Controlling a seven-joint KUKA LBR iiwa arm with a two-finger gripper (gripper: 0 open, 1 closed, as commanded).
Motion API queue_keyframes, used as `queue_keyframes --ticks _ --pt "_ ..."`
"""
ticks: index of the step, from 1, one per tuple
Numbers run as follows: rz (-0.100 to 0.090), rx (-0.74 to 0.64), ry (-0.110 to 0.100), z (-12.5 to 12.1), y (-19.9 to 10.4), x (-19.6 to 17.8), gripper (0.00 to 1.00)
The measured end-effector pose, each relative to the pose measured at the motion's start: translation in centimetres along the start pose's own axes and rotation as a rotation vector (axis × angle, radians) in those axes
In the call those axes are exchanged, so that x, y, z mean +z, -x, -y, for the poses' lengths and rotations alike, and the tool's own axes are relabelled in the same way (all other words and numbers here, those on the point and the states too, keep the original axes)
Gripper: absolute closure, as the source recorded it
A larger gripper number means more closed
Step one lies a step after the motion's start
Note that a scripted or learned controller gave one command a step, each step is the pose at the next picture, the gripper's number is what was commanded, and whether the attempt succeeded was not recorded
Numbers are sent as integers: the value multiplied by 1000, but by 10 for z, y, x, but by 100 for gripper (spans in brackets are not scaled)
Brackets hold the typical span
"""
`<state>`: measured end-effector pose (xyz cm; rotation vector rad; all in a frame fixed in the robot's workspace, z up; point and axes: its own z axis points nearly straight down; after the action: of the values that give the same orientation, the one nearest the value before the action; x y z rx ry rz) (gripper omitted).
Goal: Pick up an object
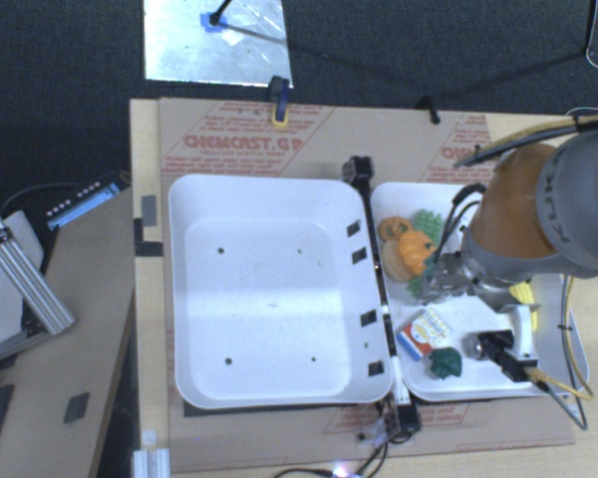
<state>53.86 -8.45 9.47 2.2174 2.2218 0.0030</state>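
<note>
1. Closest to me, in the right bin, a dark green toy lies next to a small box. Nothing is holding them.
2. A little further in, my gripper is down low in that same bin. It is just beside an orange toy, which I think is the thing it is going for.
3. I cannot tell if the gripper is open or closed. I see nothing in it.
4. The orange toy looks like it is lying on the bin floor, so I think the pick is not done yet.
5. Further back, a brown lump and a light green thing sit at the far end of the bin.
6. The left bin sits beside it on the counter.
7. What is left, I think: grab the toy and lift it up.
</note>
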Motion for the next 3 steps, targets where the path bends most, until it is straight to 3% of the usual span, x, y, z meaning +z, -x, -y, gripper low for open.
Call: queue_keyframes --ticks 1,2,3 --pt "2 -2 3 -63 7 10 100" --pt "-2 3 -71 -102 5 -6 100" --pt "-1 -7 4 -132 -84 -94 100"
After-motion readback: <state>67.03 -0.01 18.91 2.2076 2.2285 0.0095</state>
